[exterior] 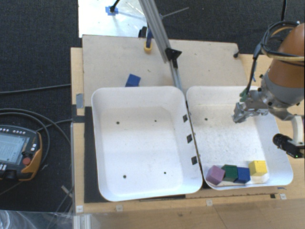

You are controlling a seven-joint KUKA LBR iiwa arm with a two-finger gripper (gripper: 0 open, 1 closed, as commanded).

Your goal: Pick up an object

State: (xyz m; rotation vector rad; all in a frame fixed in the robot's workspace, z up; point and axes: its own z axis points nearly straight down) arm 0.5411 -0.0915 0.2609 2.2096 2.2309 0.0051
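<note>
Four blocks — purple [215,174], green [230,172], blue [243,175], yellow [258,168] — rowed along near edge, right bin [224,137]. Gripper [243,112] over same bin, far-right; nothing visibly held; open/closed — can't tell.

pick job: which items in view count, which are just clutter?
Job: hand over the right bin; purple block, green block, blue block, yellow block along its near edge.

Clutter: left bin, blue piece on the bench, teach pendant.
</note>
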